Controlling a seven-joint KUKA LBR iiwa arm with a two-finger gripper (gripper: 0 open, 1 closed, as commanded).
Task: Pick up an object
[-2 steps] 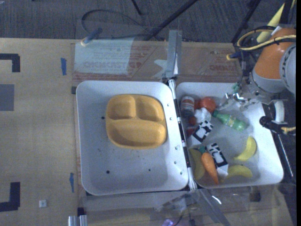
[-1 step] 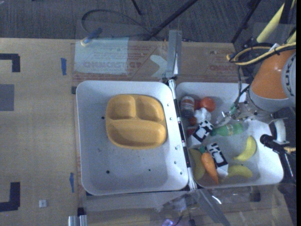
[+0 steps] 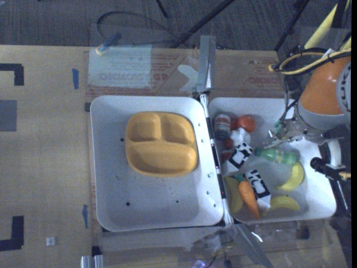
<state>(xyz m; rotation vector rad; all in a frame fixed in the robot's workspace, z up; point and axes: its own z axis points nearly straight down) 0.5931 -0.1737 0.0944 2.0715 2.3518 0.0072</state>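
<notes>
Reaching in from the right, the grey arm [image 3: 329, 94] bends over the far corner of the right bin [image 3: 326, 202], its orange band rounded and glossy above the wrist. The end effector [image 3: 280, 132] hangs low at the upper right part of that bin, its dark metal parts crowded together; how wide it stands I cannot tell.

Yellow and black cables [image 3: 304, 60] loop above the arm.

Both bins are shallow, white, smooth plastic with rounded corners, set side by side on a pale wooden tabletop [image 3: 44, 166] marked with black tape corners and small blue tape strips. In the left bin [image 3: 111, 205] lies an orange-yellow plastic divided tray [image 3: 161, 144], matte, with three hollows and softly rounded edges.

The right bin holds a cluster of toy-like things. A green bottle [image 3: 277, 156] lies on its side just below and beside the end effector, close enough that contact cannot be judged. A yellow banana [image 3: 294, 177] curves just below the bottle, and a second yellowish curved piece [image 3: 284, 204] lies near the bin's near wall. An orange carrot [image 3: 249, 197], tapered and smooth, points toward the near edge, well left of the end effector. Two white blocks with black markings [image 3: 241, 155] lie between carrot and bottle. A small brown can [image 3: 222, 125] and a red round piece [image 3: 246, 123] sit at the bin's far left.
</notes>
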